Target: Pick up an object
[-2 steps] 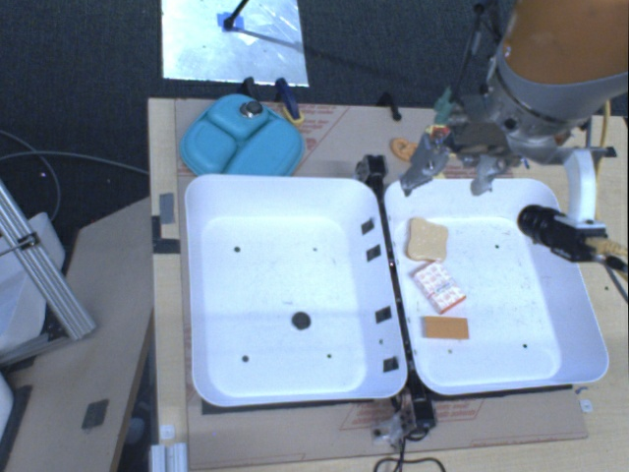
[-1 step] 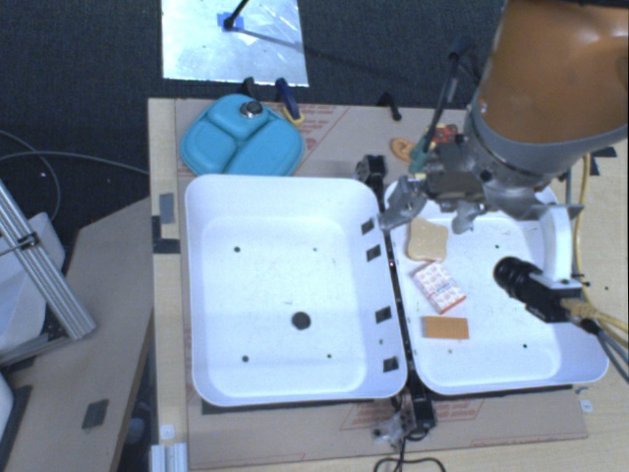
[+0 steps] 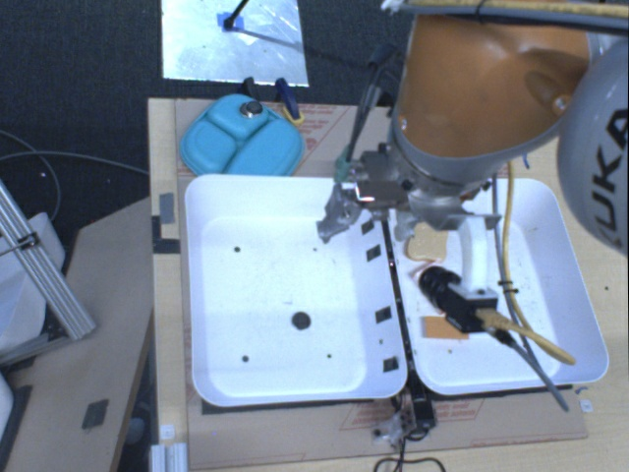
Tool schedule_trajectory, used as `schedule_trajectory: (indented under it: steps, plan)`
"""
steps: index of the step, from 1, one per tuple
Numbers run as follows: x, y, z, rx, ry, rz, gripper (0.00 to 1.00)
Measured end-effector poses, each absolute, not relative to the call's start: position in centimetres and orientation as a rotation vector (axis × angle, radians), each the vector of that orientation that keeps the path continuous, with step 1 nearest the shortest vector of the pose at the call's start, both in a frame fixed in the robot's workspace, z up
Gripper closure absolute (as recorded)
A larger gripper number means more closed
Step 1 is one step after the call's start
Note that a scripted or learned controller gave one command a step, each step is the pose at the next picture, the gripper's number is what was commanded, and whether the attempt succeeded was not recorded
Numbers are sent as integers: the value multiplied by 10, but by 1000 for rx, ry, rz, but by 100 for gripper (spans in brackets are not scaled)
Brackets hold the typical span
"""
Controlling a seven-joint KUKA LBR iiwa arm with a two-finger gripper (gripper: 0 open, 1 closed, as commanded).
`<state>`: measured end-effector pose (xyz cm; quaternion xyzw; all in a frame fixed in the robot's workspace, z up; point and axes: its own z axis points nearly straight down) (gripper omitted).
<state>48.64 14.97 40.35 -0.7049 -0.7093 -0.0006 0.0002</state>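
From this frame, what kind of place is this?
Probably a robotics lab grasping bench: KUKA arm over two white bins side by side, aluminium framing at the view's left.

Grey arm (image 3: pixel 601 150) with broad orange band (image 3: pixel 491 67) and black lettering.

On your tabletop (image 3: pixel 165 155), the left bin (image 3: pixel 246 283) and right bin (image 3: pixel 560 293) sit side by side. A round piece (image 3: pixel 301 321) lies in the left bin. In the right bin, a slice (image 3: pixel 425 245) lies behind a flat card (image 3: pixel 438 328). A divided tray (image 3: pixel 242 138) sits behind the left bin.

Two white bins (image 3: pixel 246 293) (image 3: pixel 562 264), one blue container (image 3: pixel 241 141), one disc (image 3: pixel 301 320) (small, dark)
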Motion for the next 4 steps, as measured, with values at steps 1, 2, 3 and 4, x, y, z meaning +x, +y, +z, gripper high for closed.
schedule_trajectory:
  steps: [1,2,3,4]
  plan:
    - [547,108,438,-2227,-2223,-10,0]
    - [542,180,383,-2210,-2229,1,0]
    - [514,237,413,-2213,-2231,-6,0]
    - [515,235,422,-2216,-2227,-8,100]
